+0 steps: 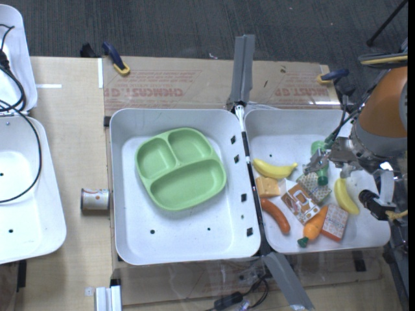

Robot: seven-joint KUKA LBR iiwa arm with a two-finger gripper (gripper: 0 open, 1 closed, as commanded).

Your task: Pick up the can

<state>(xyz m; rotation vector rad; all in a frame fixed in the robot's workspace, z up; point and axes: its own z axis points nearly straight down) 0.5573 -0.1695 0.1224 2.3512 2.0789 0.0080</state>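
The can [95,199] lies sideways outside the left bin [123,193] — the gripper [322,163], spread untellable, should straddle its round body.

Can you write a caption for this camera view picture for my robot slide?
Robot arm's tool hovers over toy food in the right bin, while the can lies outside, left of the bin holding a green plate.

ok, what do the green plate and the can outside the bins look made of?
Green plate: likely moulded plastic, matte; uniform pale green colour, soft rounded dividers, no sharp glare.
Can: probably metal with a printed label; greyish end and an orange mark on its side, but too small to be sure.
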